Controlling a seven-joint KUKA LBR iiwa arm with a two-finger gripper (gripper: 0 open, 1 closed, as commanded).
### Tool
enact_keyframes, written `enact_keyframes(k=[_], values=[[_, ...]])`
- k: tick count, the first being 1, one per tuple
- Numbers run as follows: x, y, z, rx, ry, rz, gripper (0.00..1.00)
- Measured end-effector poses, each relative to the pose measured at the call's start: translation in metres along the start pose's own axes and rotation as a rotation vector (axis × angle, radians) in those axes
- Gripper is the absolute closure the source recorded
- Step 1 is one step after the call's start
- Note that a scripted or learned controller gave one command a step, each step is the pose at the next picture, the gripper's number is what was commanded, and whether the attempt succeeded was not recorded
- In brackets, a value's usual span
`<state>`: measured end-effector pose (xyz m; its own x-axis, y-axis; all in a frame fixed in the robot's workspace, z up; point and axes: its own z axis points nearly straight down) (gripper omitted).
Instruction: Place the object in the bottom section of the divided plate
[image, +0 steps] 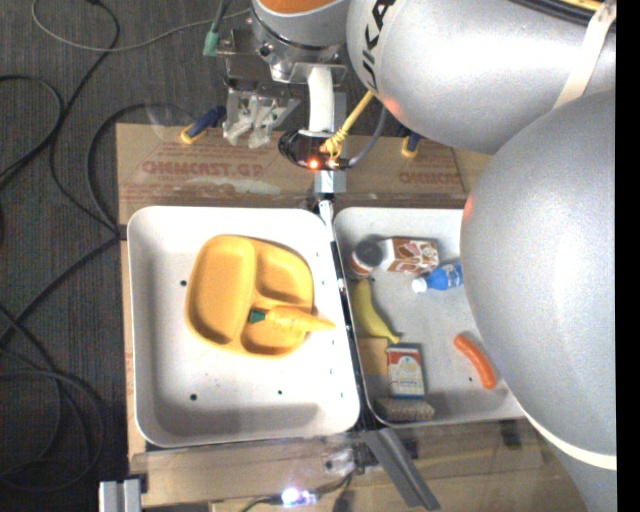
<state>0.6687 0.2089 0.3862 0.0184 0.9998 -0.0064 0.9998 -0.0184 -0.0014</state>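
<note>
In right bin (440, 400), big grey arm (540, 250) covers right side, so I see only part: banana (374, 315), blue-capped bottle (440, 279), small carton (404, 370), orange sausage-shaped toy (476, 360), lying carton with brown label (408, 255). Arm enters from right, wrist at top, above bench edge. Gripper (250, 118) hangs beyond left bin (160, 300), over cardboard; I cannot tell if fingers are apart. Toy carrot (290, 320) lies on yellow divided plate (220, 285), in bottom section, tip over rim.

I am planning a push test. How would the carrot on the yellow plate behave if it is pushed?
The carrot looks like a rigid toy, so it probably stays stiff. Its tapered round body may roll or pivot. It lies across the rim of the yellow divided plate, so it could slide off.
</note>
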Motion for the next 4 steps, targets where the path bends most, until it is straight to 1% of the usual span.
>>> enact_keyframes(k=[1, 2, 3, 4], values=[[-0.02, 0.001, -0.047, -0.003, 0.001, -0.132, 1.0], [-0.073, 0.001, -0.047, -0.001, 0.001, -0.198, 1.0], [-0.227, -0.007, -0.047, -0.002, 0.001, -0.366, 1.0], [-0.144, 0.003, -0.047, -0.005, 0.005, -0.691, 1.0]])
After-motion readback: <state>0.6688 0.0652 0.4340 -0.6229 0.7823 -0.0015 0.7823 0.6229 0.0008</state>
